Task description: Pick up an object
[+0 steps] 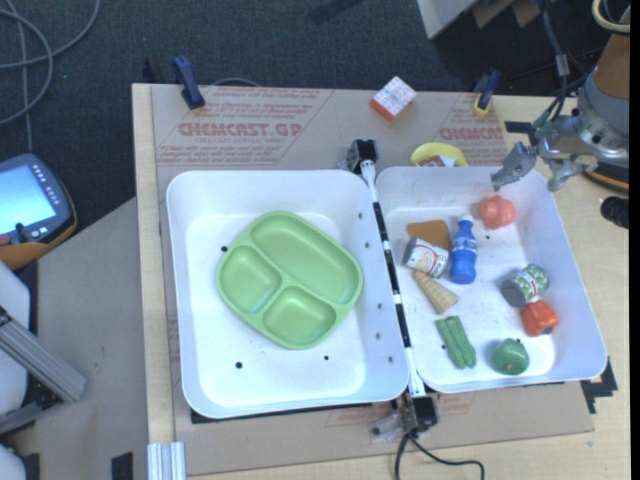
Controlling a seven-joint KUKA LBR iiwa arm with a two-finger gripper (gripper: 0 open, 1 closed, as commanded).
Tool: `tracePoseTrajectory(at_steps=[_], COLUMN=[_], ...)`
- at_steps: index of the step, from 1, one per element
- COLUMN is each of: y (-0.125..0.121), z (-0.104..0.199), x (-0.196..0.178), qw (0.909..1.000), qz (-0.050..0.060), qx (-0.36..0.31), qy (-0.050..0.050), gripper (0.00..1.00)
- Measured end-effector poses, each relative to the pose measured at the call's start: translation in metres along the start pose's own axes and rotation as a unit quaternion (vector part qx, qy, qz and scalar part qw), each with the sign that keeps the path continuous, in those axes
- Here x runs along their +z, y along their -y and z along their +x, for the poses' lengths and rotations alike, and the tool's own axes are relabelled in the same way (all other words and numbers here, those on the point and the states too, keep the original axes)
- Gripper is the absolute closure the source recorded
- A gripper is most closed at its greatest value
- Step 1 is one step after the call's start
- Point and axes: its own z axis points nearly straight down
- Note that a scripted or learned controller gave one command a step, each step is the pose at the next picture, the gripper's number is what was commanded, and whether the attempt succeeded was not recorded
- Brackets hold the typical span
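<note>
My gripper (536,170) hangs over the far right corner of the right bin (580,268), its two fingers spread apart with nothing between them. Just below and left of it lies a pinkish-red round fruit (495,211). Further into the bin are a blue bottle (463,251), a brown toast slice (430,233), a small can (426,259), a waffle cone (436,290), a green pod (456,341), a green pepper (510,356), a red pepper (539,317) and a grey-green can (526,284).
The left bin (190,228) holds a green divided plate (290,279). A yellow item (437,154) lies behind the right bin, and a small coloured cube (393,97) sits on the bench at the back. Blue clamps (186,80) grip the bench's far edge.
</note>
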Motion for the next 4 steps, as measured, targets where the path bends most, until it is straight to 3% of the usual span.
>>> tracePoseTrajectory(at_steps=[1,2,3,4], y=[-0.033,-0.036,-0.036,0.010], z=[-0.010,-0.011,-0.011,-0.007], x=[0.154,0.132,0.133,0.149], qw=[1.0000,1.0000,1.0000,1.0000], qz=[0.005,-0.002,-0.001,0.003], qx=[-0.001,-0.002,-0.002,0.001], qy=[-0.001,0.001,0.001,-0.001], gripper=[0.00,1.00,0.00,0.00])
